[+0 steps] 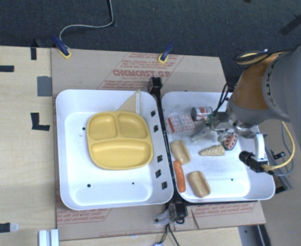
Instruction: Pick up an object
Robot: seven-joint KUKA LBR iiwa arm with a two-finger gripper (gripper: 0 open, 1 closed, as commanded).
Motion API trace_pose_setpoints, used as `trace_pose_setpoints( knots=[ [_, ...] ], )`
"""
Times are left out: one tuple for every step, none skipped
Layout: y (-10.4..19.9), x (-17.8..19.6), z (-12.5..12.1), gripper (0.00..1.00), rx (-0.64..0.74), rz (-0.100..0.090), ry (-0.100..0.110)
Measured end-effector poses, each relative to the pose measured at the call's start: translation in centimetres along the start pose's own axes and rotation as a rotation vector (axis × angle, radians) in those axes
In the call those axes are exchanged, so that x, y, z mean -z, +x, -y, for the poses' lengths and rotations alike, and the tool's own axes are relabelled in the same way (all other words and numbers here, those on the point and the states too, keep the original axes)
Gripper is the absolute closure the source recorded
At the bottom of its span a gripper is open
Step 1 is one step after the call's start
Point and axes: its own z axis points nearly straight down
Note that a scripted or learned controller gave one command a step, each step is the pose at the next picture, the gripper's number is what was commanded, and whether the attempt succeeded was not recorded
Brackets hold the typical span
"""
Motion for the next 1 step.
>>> trace_pose_setpoints(
  knots=[
    [-2.3, -2.79, -6.68, 0.0, 0.003, 0.0, 0.003]
  ],
)
